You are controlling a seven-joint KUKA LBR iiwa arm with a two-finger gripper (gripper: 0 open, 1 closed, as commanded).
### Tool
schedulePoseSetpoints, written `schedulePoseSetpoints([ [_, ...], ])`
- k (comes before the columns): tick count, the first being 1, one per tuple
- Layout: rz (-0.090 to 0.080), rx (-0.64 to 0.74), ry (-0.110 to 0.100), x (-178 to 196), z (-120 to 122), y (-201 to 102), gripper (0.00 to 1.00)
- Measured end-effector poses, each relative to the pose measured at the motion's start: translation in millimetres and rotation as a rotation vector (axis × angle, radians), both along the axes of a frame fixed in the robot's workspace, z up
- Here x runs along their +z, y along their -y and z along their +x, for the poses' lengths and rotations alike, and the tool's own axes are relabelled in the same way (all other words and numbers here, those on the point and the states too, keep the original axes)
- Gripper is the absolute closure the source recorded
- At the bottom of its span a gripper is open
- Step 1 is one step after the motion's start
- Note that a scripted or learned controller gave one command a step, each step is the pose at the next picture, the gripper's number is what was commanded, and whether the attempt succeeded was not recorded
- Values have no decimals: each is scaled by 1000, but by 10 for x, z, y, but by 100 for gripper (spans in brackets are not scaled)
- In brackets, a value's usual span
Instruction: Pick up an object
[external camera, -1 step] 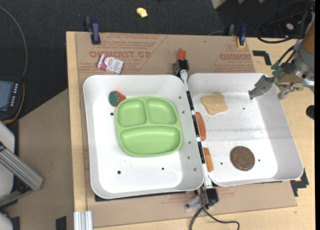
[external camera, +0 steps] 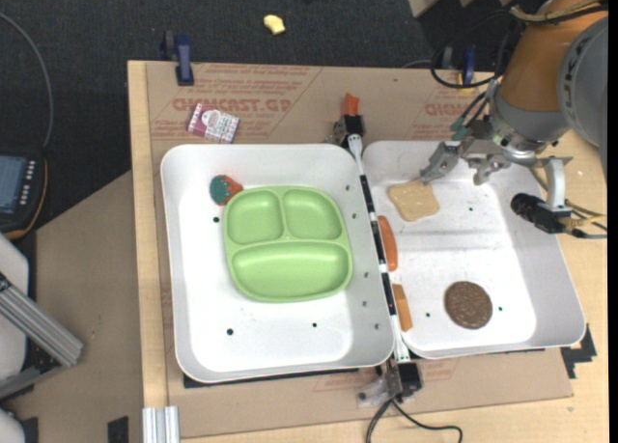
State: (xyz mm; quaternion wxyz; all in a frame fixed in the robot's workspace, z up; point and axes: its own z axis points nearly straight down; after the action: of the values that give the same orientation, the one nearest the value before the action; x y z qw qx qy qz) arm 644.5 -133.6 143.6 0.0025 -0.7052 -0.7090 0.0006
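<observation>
My gripper (external camera: 459,168) hovers over the far end of the right bin (external camera: 541,287), its two grey fingers spread open with nothing between them. Just below and left of the left finger lies a tan slice of toast (external camera: 413,202). A brown round cookie (external camera: 468,304) sits near the bin's front. An orange sausage-like piece (external camera: 386,241) lies along the divider, and a smaller orange piece (external camera: 403,312) lies below it. In the left bin (external camera: 188,267) rest a green divided plate (external camera: 287,241) and a small red and teal object (external camera: 226,188).
A pink card (external camera: 212,123) lies on the cardboard behind the left bin. Blue clamps (external camera: 180,57) and an orange clamp (external camera: 350,105) stand at the back edge. A yellow scrap (external camera: 275,23) lies on the dark floor.
</observation>
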Motion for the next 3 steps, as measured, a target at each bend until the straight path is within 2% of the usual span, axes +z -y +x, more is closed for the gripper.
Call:
schedulePoseSetpoints([
  [1,0,-1,-1,-635,214,-400,0],
  [2,-2,-6,2,-587,116,-340,0],
  [3,-2,-5,2,-587,59,-404,0],
])
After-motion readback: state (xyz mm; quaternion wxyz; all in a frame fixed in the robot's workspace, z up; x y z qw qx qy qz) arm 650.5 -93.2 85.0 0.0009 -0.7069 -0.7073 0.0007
